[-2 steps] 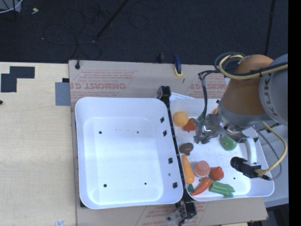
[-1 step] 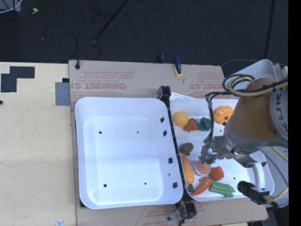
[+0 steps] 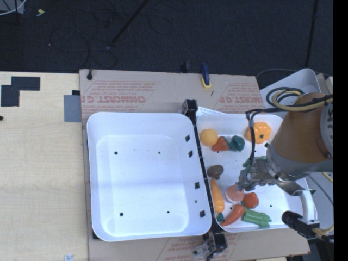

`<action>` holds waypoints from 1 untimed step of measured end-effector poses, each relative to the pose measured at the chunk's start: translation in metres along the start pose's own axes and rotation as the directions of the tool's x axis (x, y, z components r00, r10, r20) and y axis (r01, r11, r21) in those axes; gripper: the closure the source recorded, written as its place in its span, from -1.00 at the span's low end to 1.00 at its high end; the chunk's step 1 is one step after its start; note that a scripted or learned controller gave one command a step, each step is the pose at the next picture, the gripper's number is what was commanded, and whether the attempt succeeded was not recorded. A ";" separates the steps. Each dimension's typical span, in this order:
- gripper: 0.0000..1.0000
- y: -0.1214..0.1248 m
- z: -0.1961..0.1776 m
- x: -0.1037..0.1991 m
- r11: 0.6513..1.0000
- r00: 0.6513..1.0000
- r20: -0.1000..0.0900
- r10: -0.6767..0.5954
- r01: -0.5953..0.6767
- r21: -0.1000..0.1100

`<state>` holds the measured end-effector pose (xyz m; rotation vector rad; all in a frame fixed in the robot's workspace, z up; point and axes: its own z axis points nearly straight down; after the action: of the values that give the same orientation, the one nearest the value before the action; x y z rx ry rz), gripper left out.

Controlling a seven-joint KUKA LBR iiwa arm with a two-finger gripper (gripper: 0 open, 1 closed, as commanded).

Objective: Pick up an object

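Observation:
My gripper [image 3: 244, 181] hangs low in the right bin [image 3: 283, 228], on the end of the grey arm with its orange band [image 3: 300, 135]. It sits just above a pink round piece [image 3: 234, 193], touching or nearly touching it. A red tomato [image 3: 250, 200] lies right beside that piece. Other toy foods lie around: a brown mushroom [image 3: 215, 171], an orange carrot [image 3: 217, 197], a red chili [image 3: 234, 215] and a green vegetable [image 3: 256, 217]. No object is visibly held.
At the bin's far end lie a yellow fruit [image 3: 209, 137], a small red piece [image 3: 220, 144], a green piece [image 3: 237, 142] and an orange pumpkin-like toy [image 3: 260, 131]. The left bin [image 3: 95, 145] adjoins along a black divider [image 3: 197, 162].

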<state>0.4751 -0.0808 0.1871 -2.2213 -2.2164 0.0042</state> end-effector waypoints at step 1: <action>1.00 0.034 -0.022 0.088 1.000 1.000 -0.003 -0.011 0.011 -0.004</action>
<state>0.5091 0.0071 0.2085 -2.2090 -2.2291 -0.0031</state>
